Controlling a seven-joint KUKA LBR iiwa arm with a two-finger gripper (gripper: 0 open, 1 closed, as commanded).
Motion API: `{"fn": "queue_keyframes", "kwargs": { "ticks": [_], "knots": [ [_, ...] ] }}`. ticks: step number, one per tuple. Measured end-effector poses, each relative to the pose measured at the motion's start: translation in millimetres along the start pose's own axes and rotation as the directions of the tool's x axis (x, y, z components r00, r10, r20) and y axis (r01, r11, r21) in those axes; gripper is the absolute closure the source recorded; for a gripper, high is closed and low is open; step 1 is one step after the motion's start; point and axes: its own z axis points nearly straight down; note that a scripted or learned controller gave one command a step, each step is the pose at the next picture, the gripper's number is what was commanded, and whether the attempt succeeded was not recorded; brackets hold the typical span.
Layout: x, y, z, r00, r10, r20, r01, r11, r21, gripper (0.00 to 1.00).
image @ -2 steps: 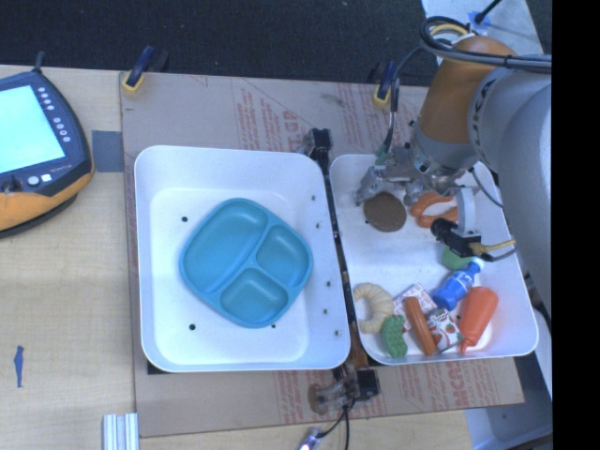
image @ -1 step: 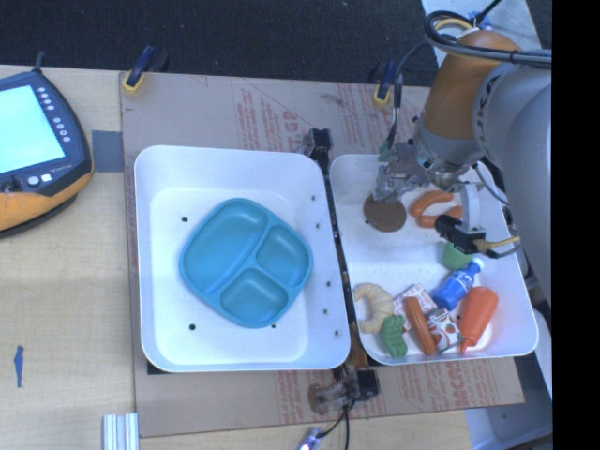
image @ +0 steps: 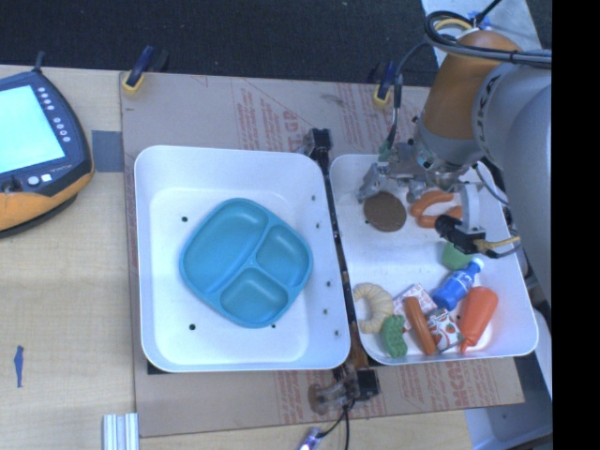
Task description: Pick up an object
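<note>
- Bench point(image: 75, 298): pale wood, with a brown board under 2 white bins.
- Clamp point(image: 342, 390): at the board's near edge, at 6 o'clock from the gap between the bins.
- Left bin point(image: 150, 251): holds 1 blue plate point(image: 246, 262) with 3 compartments, lying flat at its centre.
- Right bin point(image: 511, 340): holds the small items, most of them in its near half.
- Carrot point(image: 476, 315): orange, at 4 o'clock in the right bin, against the near-right rim.
- Packet point(image: 442, 323): red and white, just beside the carrot at its 9 o'clock.
- Sausage point(image: 419, 326): reddish, lying on the packet's left part.
- Green piece point(image: 393, 336): at 7 o'clock in the bin, touching the sausage's left side.
- Croissant point(image: 376, 304): tan, curved, at 8 o'clock in the bin, just above the green piece.
- Bottle point(image: 457, 285): blue with a white cap, tilted, at 12 o'clock from the packet.
- Green lump point(image: 457, 255): just beyond the bottle.
- Brown disc point(image: 384, 212): at 10 o'clock in the bin, directly under the gripper.
- Orange ring point(image: 433, 204): just beside the disc at its 3 o'clock.
- Gripper point(image: 382, 191): low over the bin's far-left part; jaws spread, straddling the disc's far edge, nothing pinched that I can tell.
- Arm point(image: 469, 82): grey with an orange band, entering from 2 o'clock.
- Pendant point(image: 33, 148): lit screen, orange casing, at 9 o'clock on the bench.
- 2 clips point(image: 139, 68): on the board's far edge.
</note>
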Motion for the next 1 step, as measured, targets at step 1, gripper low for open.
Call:
{"fn": "queue_keyframes", "kwargs": {
  "ticks": [1],
  "knots": [
    [3.0, 0.8, 22.1, 1.0, 0.005, -0.001, -0.005, 1.0, 0.0, 0.0]
  ]
}}
